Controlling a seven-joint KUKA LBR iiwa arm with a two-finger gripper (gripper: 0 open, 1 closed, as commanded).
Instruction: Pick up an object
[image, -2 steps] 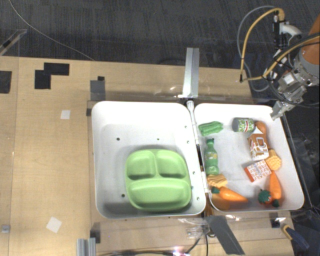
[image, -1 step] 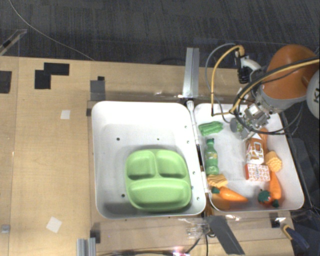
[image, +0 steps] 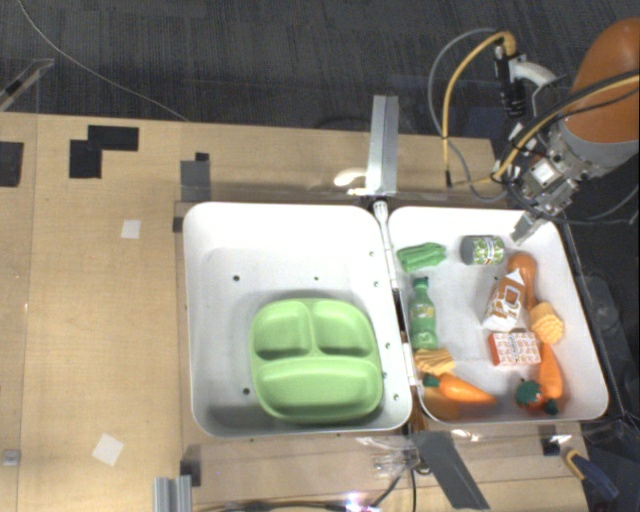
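One end effector (image: 527, 226) is seen at the upper right corner of the right bin (image: 590, 345), just beside a small green can (image: 484, 249); whether it is spread or pressed together cannot be told, and nothing is seen pinched in it. Nine things are counted in the right bin: the can, one green pepper (image: 421, 256), one green bottle (image: 422, 313), one brown sauce bottle (image: 511, 290), one yellow corn piece (image: 546, 324), one red and white box (image: 515, 349), two carrots (image: 462, 388) (image: 548, 374), and one yellowish item (image: 432, 360) too small to be identified. One green divided tray (image: 315, 358) is held in the left bin (image: 225, 260). Both bins are carried by the bench (image: 90, 330).
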